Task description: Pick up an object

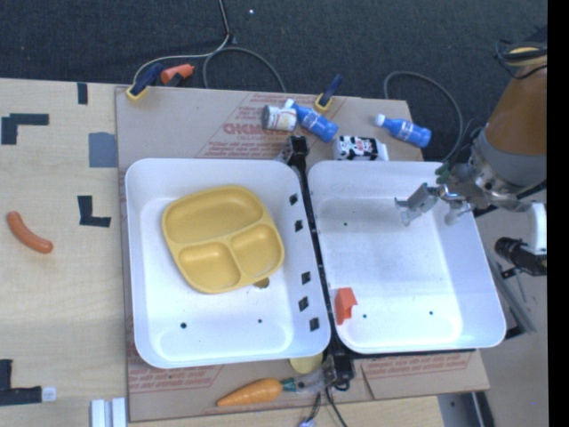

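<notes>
A small orange block (pixel 344 305) lies in the right bin (pixel 471 327), against its left wall near the front corner. A yellow divided plate (pixel 222 237) rests in the left bin (pixel 151 327), with a small dark item (pixel 260 283) peeking out under its front edge. My gripper (pixel 434 208) hangs over the far right part of the right bin, below the orange wrist band. It is open, with bare bin floor showing between its fingers, and it is well apart from the orange block.
Behind the bins lie two blue-and-white bottles (pixel 307 118) (pixel 404 131) and a small black-and-white pack (pixel 360 149). A toy carrot (pixel 252 392) lies in front of the bins, and a sausage (pixel 29 233) lies far left. Clamps (pixel 158 77) hold the board's back edge.
</notes>
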